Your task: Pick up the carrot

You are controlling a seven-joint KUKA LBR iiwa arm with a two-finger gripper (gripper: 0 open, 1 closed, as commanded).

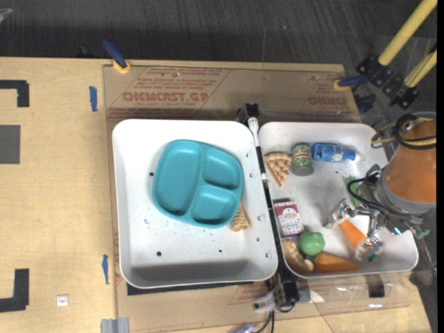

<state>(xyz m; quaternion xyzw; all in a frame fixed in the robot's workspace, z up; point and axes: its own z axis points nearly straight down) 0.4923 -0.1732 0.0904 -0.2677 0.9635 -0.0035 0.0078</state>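
I see the pincer [355,231] closed on an orange piece near the right bin's [409,259] front edge. The carrot [334,261] lies beside it; I judge this the wrong item.

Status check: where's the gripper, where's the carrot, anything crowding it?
Gripper low in right bin, orange piece between its fingers. Carrot lying at bin's near edge, just below gripper. Green ball touching carrot's left end.
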